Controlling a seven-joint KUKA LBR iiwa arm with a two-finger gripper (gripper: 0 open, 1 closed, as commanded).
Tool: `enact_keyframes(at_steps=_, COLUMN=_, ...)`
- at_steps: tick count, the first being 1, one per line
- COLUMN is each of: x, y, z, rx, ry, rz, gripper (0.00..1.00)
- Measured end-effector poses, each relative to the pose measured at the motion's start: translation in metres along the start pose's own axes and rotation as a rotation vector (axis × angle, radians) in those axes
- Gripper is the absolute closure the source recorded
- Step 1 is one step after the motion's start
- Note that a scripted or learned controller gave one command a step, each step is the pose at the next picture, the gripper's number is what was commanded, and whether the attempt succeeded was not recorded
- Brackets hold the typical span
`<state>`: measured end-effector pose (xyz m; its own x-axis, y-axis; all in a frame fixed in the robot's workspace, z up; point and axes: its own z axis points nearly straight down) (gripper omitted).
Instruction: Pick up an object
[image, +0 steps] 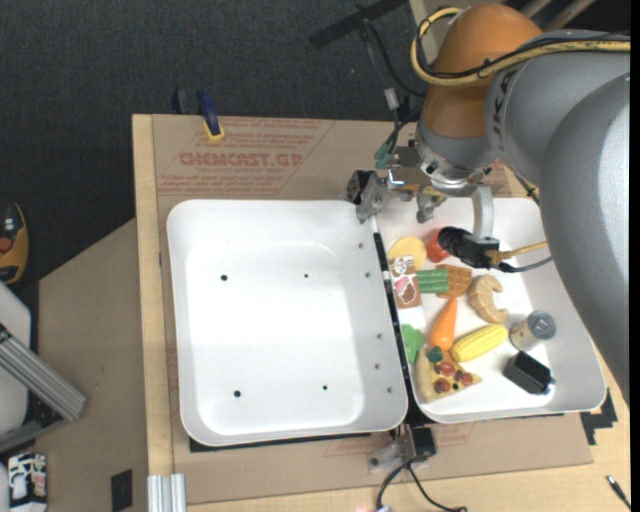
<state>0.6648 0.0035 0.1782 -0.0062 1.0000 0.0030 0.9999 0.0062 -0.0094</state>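
My gripper (395, 200) hangs over the far left corner of the right bin (560, 395), its jaws standing open with nothing between them. Just below it in that bin lie a yellow round piece (405, 248) and a small red item (436, 243). Further toward the front are a meat slice (405, 286), a green and orange vegetable (441, 280), a croissant (487, 297), a carrot (443, 318), a corn cob (478, 342) and a pizza slice (451, 376).
A black block (527, 372) and a grey round can (540, 325) sit at the right bin's near right. The left bin (270, 310) is bare white. The bench (250, 150) of brown board extends behind both bins.
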Motion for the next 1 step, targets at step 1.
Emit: enact_keyframes(at_steps=1, x=-0.0045, y=0.0021, z=-0.0178, rx=-0.012, ry=-0.003, rz=0.004, gripper=1.00)
